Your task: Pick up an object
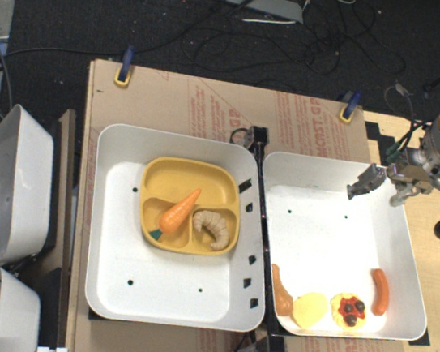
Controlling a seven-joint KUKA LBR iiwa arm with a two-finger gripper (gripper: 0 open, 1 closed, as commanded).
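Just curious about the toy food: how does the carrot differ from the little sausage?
The carrot is orange, tapered and has a green end; the sausage is redder and rounded at both ends. The carrot lies slanted in the yellow plate in the left bin; the sausage lies directly in the right bin. Both are long and thin.

yellow plate point(158, 178), orange carrot point(179, 211), white bins point(102, 276)

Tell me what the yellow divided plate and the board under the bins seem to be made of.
The yellow plate looks like moulded plastic with a matte finish: even colour, rounded raised dividers. The board looks like plain brown cardboard or fibreboard: dull surface, faint red printed lettering.
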